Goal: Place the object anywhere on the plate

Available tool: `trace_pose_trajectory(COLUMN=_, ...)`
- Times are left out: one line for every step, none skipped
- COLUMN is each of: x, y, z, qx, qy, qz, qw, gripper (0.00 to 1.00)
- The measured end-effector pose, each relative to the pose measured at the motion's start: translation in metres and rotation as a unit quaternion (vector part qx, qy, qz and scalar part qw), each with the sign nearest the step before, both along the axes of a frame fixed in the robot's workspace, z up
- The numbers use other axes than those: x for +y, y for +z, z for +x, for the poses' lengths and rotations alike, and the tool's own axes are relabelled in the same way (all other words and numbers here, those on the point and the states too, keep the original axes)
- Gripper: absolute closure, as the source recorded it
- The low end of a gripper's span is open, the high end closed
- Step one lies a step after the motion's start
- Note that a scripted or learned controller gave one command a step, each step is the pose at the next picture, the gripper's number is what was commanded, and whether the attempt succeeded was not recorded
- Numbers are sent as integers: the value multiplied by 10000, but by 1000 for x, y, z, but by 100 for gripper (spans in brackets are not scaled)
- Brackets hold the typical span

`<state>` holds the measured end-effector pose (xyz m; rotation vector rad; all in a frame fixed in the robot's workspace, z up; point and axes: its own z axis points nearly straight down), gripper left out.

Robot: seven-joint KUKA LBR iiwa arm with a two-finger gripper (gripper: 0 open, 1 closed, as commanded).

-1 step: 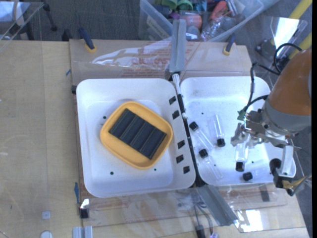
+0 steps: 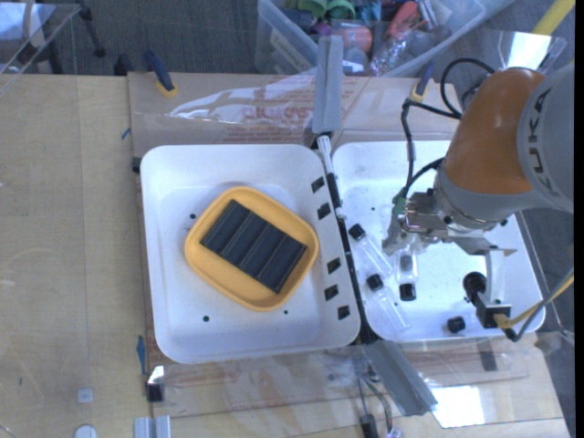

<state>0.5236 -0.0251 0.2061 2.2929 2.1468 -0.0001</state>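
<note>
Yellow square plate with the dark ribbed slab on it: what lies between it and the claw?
In the camera view, the raised divider where both white bins meet, carrying small black clips, separates plate from claw.

The scene is evenly and brightly lit from above. The white bins [image 2: 246, 336] are nearly washed out, with detail lost on their floors. Glare is seen on the clear film [image 2: 246, 108] behind them. Soft, faint shadows are cast below the gripper [image 2: 403, 245]. The picture is slightly soft and grainy throughout.
</note>
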Motion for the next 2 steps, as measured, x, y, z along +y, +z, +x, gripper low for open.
trace_pose_trajectory(x=78, y=-23, z=35, qx=5, qy=434, qz=3, qw=9991, gripper=100)
trace_pose_trajectory(x=78, y=-22, z=35, qx=4, qy=436, qz=1, qw=9990, gripper=0)
